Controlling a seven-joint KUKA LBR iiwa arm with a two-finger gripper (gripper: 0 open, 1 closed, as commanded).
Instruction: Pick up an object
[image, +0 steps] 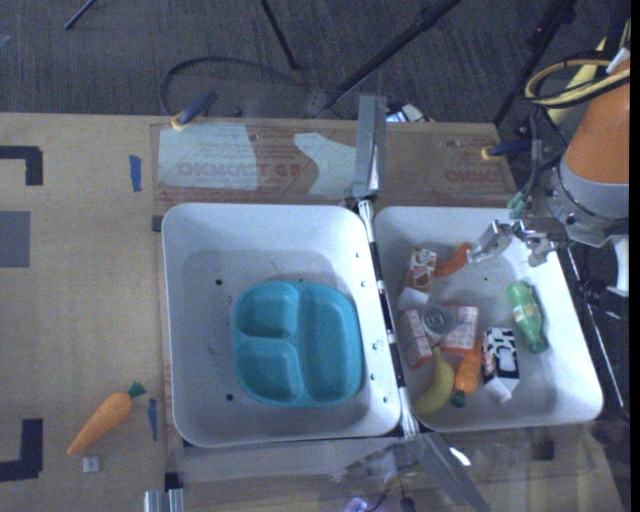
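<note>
- A toy carrot (100, 421) is lying on the wooden bench (70, 300) at the far left, outside the bins, with its green top pointing up and to the right.
- The left white bin (190, 240) is sitting next to it and is holding a blue divided tray (298, 342), which is lying flat with three compartments facing up.
- The right white bin (570, 390) is sitting against the left one, and a cluster of small items is lying in its middle and lower part.
- A small red and white carton (422, 268) is lying near the bin's upper left, with an orange carrot-like piece (453, 261) touching it on the right.
- Below them, a small packet (415, 338), a round silver can (436, 320) and a red and white box (462, 330) are lying packed close together.
- A yellow banana (437, 386) and another orange piece (467, 371) are lying just below that cluster.
- A black and white carton (500, 357) is lying to their right, and a green bottle (526, 316) is lying tilted just beside it.
- The gripper (517, 243) is hovering over the upper right part of the right bin, its two fingers spread apart with nothing between them, above the green bottle and apart from it.
- The grey arm with its orange band (600, 135) is reaching in from the right edge.
</note>
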